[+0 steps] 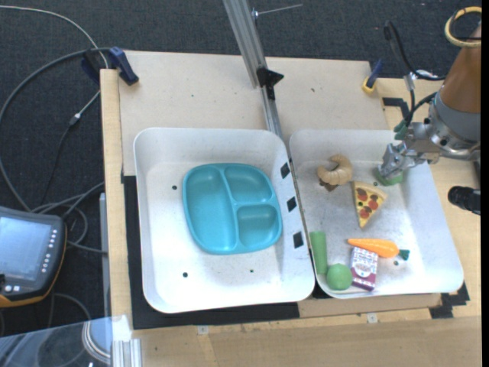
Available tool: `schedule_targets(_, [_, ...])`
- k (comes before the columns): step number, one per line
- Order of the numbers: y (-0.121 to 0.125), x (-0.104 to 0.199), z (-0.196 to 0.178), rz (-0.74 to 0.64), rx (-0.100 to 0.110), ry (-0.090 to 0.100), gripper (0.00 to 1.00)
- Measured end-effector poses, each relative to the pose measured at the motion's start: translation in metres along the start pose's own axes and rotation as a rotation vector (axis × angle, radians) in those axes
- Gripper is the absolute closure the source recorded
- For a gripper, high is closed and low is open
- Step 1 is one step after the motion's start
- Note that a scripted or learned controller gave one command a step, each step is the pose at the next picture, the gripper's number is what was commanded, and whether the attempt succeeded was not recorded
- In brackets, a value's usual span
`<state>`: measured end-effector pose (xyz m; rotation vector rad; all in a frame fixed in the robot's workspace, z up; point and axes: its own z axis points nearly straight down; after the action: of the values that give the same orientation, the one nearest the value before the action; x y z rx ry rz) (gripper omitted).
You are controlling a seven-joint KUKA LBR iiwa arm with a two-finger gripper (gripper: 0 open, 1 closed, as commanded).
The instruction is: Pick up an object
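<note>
We've got the arm (pixel 458 98) in from the right, w/ the gripper (pixel 395 164) down low at the far side of the right bin (pixel 451 258). It sits right over a small green thing (pixel 390 177) by the bin's back wall; touching it or just above, we can't say from this angle. Open or closed? We can't tell either, the tip is too small & dark against the bin.

So progress, as we judge it: reach is done, approx. at the grasp stage, but nothing's lifted yet. No object shows as raised off the bin floor.

Rest of the candidates lie untouched in the same bin: a tan pastry-shaped toy (pixel 335 171) just left of the gripper, a pizza slice (pixel 367 202) below it, a carrot (pixel 374 246) nearer us, a small red-and-white packet (pixel 364 268) under the carrot, a green ball (pixel 339 275) beside the packet, & a green stick (pixel 318 247) along the left wall.

Left bin (pixel 153 281) has a teal divided plate (pixel 229 207), well apart from the action.

What's left, we reckon: close on the green thing (if that's the target), then lift clear.
</note>
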<state>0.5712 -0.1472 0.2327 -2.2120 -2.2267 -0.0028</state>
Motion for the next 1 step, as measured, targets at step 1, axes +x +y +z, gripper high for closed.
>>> schedule_targets(1, [0.0037, 0.0507, 0.0001, 0.002, 0.001, -0.001, 1.00])
